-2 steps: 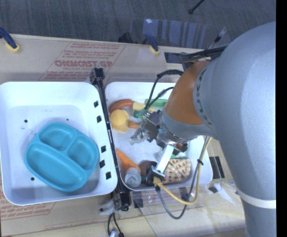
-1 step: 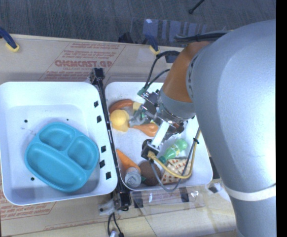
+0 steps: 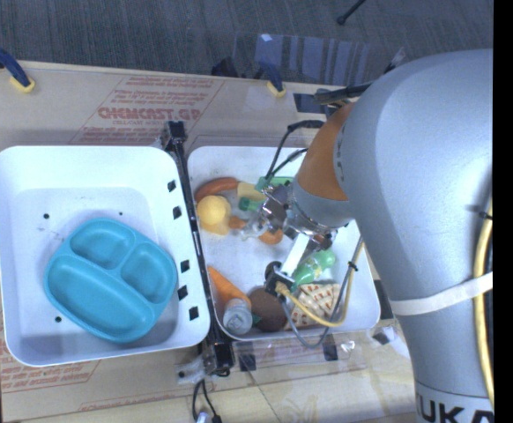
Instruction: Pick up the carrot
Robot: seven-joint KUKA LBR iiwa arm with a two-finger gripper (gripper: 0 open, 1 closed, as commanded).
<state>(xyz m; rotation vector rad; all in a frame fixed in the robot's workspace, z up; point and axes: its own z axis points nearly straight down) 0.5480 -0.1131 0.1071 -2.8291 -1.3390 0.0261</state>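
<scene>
The carrot (image 3: pixel 224 283) is an orange tapered piece lying against the left wall of the right bin (image 3: pixel 362 282), towards the front. My gripper (image 3: pixel 258 222) is down in the middle of that bin, between a yellow lemon (image 3: pixel 212 213) and a small orange piece (image 3: pixel 271 233). It is above and to the right of the carrot, with a gap between them. The grey wrist with its orange band (image 3: pixel 323 167) covers the bin's right side.
A brown-orange sausage (image 3: pixel 217 186) lies at the back of the right bin. A grey can (image 3: pixel 237 315), a brown ball (image 3: pixel 266 307), a waffle (image 3: pixel 320 300) and a green item (image 3: pixel 320 264) crowd its front. The left bin (image 3: pixel 27 183) holds a blue divided plate (image 3: pixel 108 277).
</scene>
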